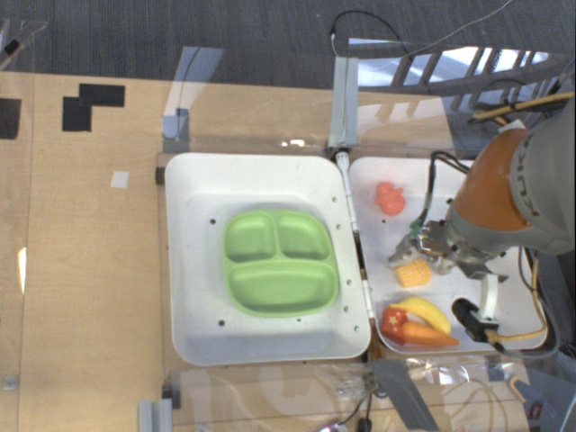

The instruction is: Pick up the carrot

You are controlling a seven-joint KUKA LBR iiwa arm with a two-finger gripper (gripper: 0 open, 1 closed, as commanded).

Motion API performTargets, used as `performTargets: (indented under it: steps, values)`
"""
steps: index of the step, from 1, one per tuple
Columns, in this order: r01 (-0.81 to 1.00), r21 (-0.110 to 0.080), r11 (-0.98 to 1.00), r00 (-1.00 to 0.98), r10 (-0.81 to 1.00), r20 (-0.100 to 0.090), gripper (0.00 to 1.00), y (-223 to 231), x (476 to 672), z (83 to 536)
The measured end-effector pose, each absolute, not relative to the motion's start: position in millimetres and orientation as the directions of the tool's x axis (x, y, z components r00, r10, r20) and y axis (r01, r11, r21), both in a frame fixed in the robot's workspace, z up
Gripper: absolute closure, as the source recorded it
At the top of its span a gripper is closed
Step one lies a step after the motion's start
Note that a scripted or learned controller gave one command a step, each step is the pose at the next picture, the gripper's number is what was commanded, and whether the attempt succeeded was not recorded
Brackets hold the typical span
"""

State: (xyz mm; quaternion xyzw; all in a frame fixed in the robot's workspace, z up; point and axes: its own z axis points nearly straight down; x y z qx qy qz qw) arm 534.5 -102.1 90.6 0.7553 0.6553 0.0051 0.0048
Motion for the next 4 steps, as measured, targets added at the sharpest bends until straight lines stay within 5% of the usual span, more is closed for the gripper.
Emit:
performTargets:
  steps: [1,2,3,4]
  values:
    - [0.992,0.02,-0.122,0.122,0.993,0.001,0.0,-93,492.8,91]
    - [0.953,0.016,0.302,-0.301,0.953,-0.008,0.0,-145,529.2,91]
    - [0.952,0.021,0.304,-0.304,0.953,-0.008,1.0,-143,531.3,102]
    - [0.98,0.008,0.198,-0.198,0.98,-0.001,1.0,-68,617.0,187]
